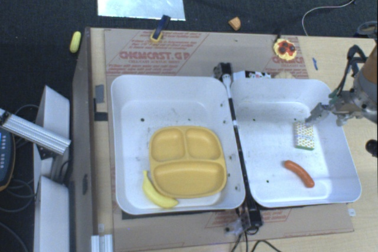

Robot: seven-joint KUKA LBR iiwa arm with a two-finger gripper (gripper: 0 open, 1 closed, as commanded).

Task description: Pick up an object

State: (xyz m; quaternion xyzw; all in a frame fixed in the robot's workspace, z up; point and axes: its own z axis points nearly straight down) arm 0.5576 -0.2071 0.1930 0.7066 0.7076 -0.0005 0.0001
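Note:
In the right bin (pixel 277 97) lie two things: a small white block with a green dotted pattern (pixel 304 136) near the right wall, and an orange-red sausage (pixel 299 173) closer to the front. My gripper (pixel 323 112) reaches in from the right edge and hangs just above and to the right of the patterned block, over the bin's right rim. Nothing is seen held in it. The left bin (pixel 136 97) holds a yellow divided plate (pixel 188 160) with a yellow banana (pixel 155 192) at its front left corner.
The bins sit on a cardboard sheet (pixel 195 53). A small round toy pizza (pixel 284 48) lies on the bench behind the right bin. A yellow piece (pixel 75 41) and a tan bit (pixel 235 23) lie off the bench, on the dark floor.

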